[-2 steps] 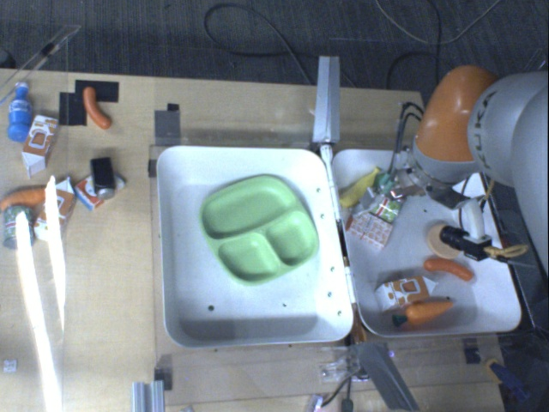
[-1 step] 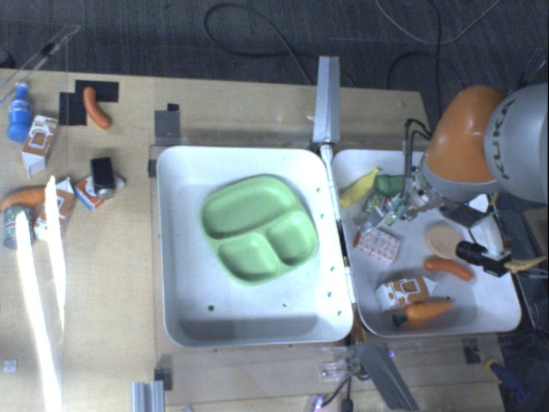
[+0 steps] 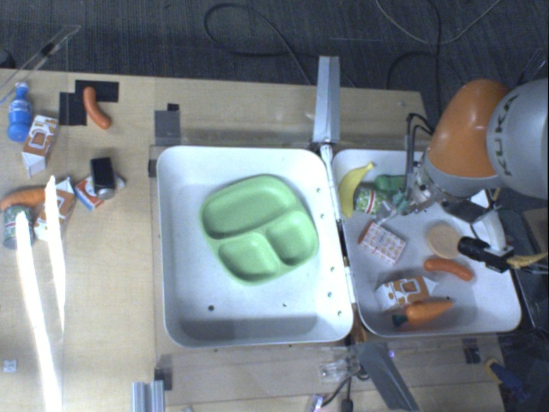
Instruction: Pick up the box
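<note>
Lying apart: box (image 3: 382,242), gripper (image 3: 410,201).

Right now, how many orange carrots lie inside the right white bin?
1: the orange carrot lies at the near edge of the right white bin, beside a small carton. The arm covers part of that bin, so another may be hidden.

1. We are looking down at a slant from one fixed camera above the bench (image 3: 103,299).
2. We are seeing both bins, with the arm (image 3: 489,136) entering from our right.
</note>
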### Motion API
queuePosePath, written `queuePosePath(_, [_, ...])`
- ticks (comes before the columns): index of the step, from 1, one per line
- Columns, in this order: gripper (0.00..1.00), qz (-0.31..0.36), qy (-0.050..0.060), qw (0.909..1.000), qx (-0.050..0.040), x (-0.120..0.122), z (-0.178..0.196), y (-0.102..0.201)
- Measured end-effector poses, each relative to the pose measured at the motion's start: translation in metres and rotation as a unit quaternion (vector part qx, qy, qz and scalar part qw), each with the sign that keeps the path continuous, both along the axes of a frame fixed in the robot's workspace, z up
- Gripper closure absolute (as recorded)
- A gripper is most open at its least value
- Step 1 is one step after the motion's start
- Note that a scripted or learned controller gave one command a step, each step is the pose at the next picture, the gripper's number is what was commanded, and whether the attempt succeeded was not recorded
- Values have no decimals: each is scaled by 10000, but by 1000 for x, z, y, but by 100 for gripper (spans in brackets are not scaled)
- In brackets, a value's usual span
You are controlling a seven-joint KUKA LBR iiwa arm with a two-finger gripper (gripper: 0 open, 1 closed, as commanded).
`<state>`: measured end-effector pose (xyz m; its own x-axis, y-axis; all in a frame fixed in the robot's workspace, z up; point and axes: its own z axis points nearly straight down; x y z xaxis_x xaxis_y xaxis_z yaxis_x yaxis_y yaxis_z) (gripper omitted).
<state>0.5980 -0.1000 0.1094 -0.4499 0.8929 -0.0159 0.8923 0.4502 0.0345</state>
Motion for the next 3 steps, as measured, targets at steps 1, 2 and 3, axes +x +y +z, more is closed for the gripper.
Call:
queuePosePath(1, [100,592,158,9981,-14,-63,76,109])
queuePosePath(2, [100,-182,155,9997,-5,-85,161,61])
queuePosePath(3, [100,-485,163,9987,-1,-109,144,45])
